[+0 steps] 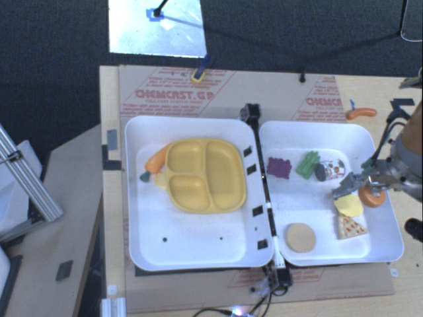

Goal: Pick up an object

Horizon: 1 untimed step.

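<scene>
Here, viewed from above at a slant, the desk [112, 243] bears two shallow white bins side by side. The left bin [142, 243] contains a yellow divided tray [203, 175] with three compartments; an orange carrot [156, 158] lies against the tray's upper-left edge, its green tip toward the bin's left wall. The right bin [383, 243] contains a purple bunch of grapes [278, 168] near its left wall, a green item [307, 164] just to the right of the grapes, and a small can [328, 171] touching or nearly touching the green item. A round tan cookie [301, 237] lies near the bin's lower-left corner. A pizza slice [351, 227] lies toward the lower right, with a yellow wedge [349, 205] just above it and an orange round item [373, 197] beside the wedge. The arm [406, 167] enters from the right. Its gripper [350, 187] sits low over the right bin, just above the yellow wedge and beside the orange round item; whether it is open or closed, and whether it has hold of anything, cannot be told. A second orange item [361, 113] lies on the desk beyond the right bin.
</scene>
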### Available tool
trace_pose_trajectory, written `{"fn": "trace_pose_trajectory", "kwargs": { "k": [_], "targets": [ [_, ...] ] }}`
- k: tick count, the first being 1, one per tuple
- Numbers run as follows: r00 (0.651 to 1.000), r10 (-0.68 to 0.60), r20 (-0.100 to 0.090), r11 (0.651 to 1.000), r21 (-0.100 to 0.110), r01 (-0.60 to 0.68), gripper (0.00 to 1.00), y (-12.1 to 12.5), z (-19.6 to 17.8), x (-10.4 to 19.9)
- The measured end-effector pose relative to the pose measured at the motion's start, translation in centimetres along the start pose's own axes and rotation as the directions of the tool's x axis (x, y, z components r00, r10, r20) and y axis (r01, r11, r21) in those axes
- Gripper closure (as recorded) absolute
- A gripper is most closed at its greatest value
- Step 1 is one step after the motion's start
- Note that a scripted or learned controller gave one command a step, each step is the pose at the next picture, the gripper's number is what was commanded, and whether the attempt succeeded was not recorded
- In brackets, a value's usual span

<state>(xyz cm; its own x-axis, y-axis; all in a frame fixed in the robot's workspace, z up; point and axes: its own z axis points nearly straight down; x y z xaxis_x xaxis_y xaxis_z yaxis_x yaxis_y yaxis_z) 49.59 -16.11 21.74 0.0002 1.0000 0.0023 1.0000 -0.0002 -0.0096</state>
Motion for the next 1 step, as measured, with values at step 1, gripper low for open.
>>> {"fn": "trace_pose_trajectory", "kwargs": {
  "k": [1],
  "targets": [
    [1.0, -0.003, 0.003, 1.0, -0.011, 0.003, 0.0, 0.26, -0.52, 0.02]
  ]
}}
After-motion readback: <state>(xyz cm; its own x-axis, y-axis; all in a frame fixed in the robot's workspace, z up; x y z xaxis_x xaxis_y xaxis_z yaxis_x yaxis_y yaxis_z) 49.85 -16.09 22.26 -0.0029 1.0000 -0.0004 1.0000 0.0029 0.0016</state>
